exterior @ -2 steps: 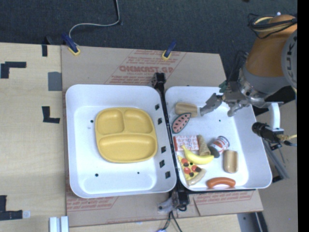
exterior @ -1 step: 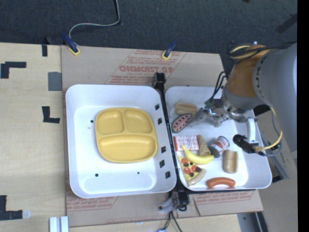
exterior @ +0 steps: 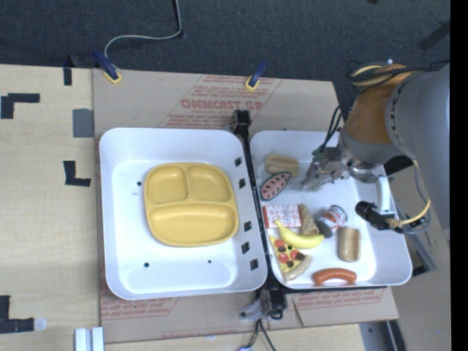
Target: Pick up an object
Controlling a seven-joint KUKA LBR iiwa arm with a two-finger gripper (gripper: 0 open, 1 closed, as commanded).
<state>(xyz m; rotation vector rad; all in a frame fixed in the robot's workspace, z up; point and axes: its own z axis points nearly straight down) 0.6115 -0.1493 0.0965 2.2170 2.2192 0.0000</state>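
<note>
My gripper (exterior: 316, 178) hangs over the upper middle of the right bin (exterior: 387, 265), with nothing visibly in it. Just to its left lies a tan bun (exterior: 281, 164), and a watermelon slice (exterior: 275, 186) sits below that. A small can (exterior: 334, 218) lies below the gripper, apart from it. Nearer the front are a red-and-white packet (exterior: 281, 215), a banana (exterior: 298, 237), a pizza slice (exterior: 289, 259), a brown bread roll (exterior: 349, 243) and a red sausage (exterior: 335, 276).
The left bin (exterior: 117, 196) holds a yellow divided plate (exterior: 191, 203). The grey arm with its orange band (exterior: 369, 115) comes in from the upper right, and a black cable fitting (exterior: 374, 215) hangs over the right bin's right side. A ridge (exterior: 248, 196) separates the bins.
</note>
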